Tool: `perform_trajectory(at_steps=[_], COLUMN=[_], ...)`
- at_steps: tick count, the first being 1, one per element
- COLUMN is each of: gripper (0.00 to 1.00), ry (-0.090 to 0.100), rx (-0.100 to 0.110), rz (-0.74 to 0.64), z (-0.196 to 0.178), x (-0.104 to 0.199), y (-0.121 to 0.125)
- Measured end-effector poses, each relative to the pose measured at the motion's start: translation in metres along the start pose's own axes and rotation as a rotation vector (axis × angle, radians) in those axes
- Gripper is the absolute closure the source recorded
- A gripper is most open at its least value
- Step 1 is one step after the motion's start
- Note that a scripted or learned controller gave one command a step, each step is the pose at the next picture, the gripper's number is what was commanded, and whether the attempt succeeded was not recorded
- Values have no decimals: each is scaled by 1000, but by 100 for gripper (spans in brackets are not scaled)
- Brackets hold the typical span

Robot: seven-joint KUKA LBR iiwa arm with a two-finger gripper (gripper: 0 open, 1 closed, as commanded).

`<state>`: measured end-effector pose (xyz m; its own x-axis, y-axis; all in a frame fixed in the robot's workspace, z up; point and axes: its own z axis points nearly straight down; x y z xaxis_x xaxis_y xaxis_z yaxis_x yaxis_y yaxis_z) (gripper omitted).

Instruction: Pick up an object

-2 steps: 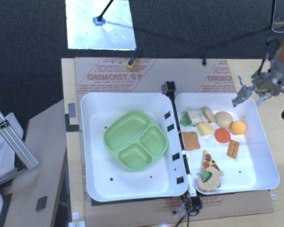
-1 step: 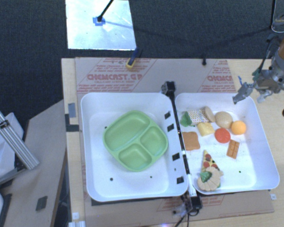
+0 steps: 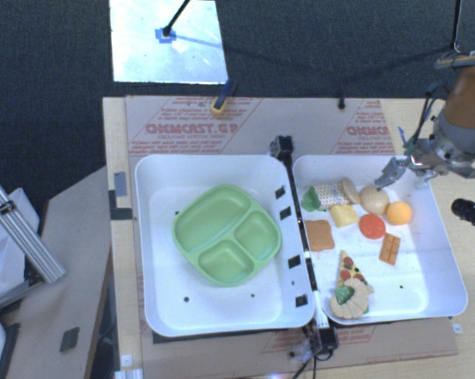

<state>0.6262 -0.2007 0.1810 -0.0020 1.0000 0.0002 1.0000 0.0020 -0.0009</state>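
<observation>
The right white bin (image 3: 435,271) holds several toy foods: a corn cob (image 3: 328,194), a beige round piece (image 3: 373,199), an orange ball (image 3: 398,213), a red tomato (image 3: 372,226), a yellow wedge (image 3: 344,215), a toast slice (image 3: 320,235), an orange cracker (image 3: 390,248) and a pizza slice (image 3: 349,270). My gripper (image 3: 400,170) hangs at the bin's upper right, just above and right of the beige piece. Its grey fingers point down-left, and nothing shows between them.
The left white bin (image 3: 164,304) holds a green divided plate (image 3: 226,235). A black divider (image 3: 295,222) runs between the bins. The arm's orange band and grey wrist (image 3: 461,123) rise at the right edge. A green leafy piece (image 3: 311,199) lies by the corn.
</observation>
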Motion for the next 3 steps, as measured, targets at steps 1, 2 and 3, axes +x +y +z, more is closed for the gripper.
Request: perform_trajectory(at_steps=[1,2,3], gripper=[0,0,100], ry=[0,-1,-1], rx=[2,-1,-4], rz=[1,0,-1], z=[62,98,85], x=[-4,-3,-4], y=[0,0,2])
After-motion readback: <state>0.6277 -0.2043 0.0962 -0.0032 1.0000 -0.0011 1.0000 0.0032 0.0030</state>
